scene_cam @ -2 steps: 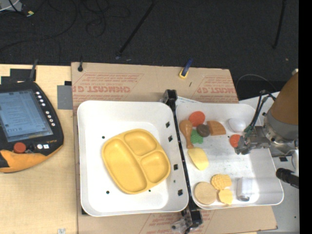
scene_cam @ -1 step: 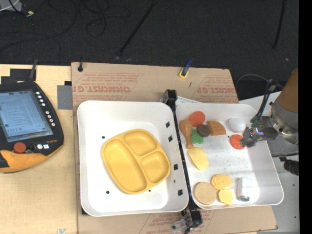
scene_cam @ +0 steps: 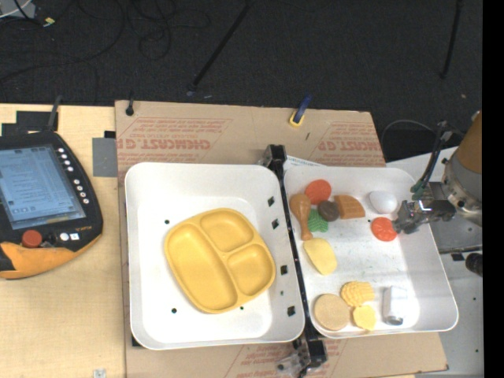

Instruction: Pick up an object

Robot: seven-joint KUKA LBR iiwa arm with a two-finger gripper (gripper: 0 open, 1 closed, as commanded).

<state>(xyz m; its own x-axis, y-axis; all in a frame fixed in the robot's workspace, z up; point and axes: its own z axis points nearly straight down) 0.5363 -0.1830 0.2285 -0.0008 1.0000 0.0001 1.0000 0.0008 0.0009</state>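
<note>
**Gripper at the right bin's far edge, beside a small red piece**

The gripper (scene_cam: 411,213) is seen low at the right rim of the right bin (scene_cam: 441,290), reached in from the right. Whether anything is gripped cannot be told. Just to its left a small red round piece (scene_cam: 383,229) is found, with a white egg-shaped piece (scene_cam: 383,201) a little above it. Further left, an orange-brown piece (scene_cam: 350,207), a red tomato-like piece (scene_cam: 318,190), a green piece (scene_cam: 317,220) and a tan drumstick (scene_cam: 301,211) are clustered. A pale yellow piece (scene_cam: 320,256) is placed below them. Near the front edge, a corn piece (scene_cam: 357,293), a round biscuit (scene_cam: 331,312), a small yellow piece (scene_cam: 365,317) and a white block (scene_cam: 393,305) are laid. A yellow divided tray (scene_cam: 220,259) is held in the left bin (scene_cam: 150,203). A control pendant (scene_cam: 43,203) is set on the bench at the far left.
</note>
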